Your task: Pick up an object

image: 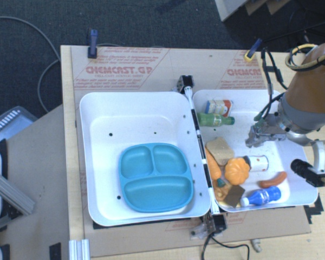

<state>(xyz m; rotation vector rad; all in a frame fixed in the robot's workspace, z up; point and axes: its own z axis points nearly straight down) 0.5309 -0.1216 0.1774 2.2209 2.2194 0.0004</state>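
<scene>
The right bin (292, 104) holds several small items. A green bottle (215, 121) lies beside a small can (221, 108) at the back. A tan bread slice (221, 150), an orange pumpkin (237, 170) and a carrot (213, 167) sit near the left wall. A white tube (258, 163), a red sausage (272, 180), a blue bottle (264, 196) and a brown block (234, 195) lie toward the front. My gripper (258, 136) hangs over the bin's middle, just above and behind the white tube, with nothing seen in it.
The left bin (97, 112) holds a blue divided plate (155, 176). A black clamp (185, 83) joins the bins at the back. The arm's grey and orange body (310, 99) covers the right bin's far right side. Cables (271, 72) hang behind it.
</scene>
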